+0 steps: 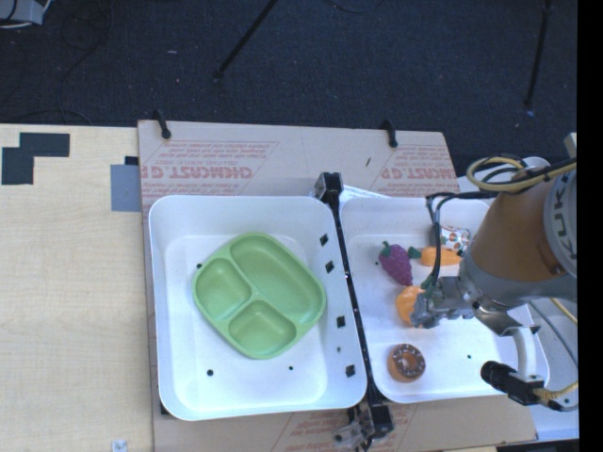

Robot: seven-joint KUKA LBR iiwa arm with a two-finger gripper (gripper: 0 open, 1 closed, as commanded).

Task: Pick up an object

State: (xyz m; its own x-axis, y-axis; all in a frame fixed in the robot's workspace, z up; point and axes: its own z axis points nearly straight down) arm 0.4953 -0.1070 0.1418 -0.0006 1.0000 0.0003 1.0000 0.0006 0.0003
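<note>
Orange is what I am working over: a small orange toy (409, 303) in the right bin (377, 365), lying about midway between that bin's near and far walls and a little left of its centre. My gripper (431, 311) sits at the toy's right edge, touching it or just beside it, with my wrist and arm coming in from the right. So the toy lies to my left, almost under my tip. I cannot tell how wide my grip is set, since my own wrist covers that part, and I see nothing that proves the toy is caught.

The toy looks rounded and lumpy, with no clear long axis from here; part of it is hidden behind my tip. I judge a small shift to the left and a straight drop would centre me on it.

Around it: a purple grape toy (397, 263) just on the far side, leaning from far-left to near-right, close enough to be nudged. A second orange piece (441, 257) lies on the far side of me, right of the grapes. A donut (407, 363) with a brown ring sits on the near side, apart from my target.

The left bin (174, 365) holds a green tray (259, 295) with three compartments, well apart from me.
</note>
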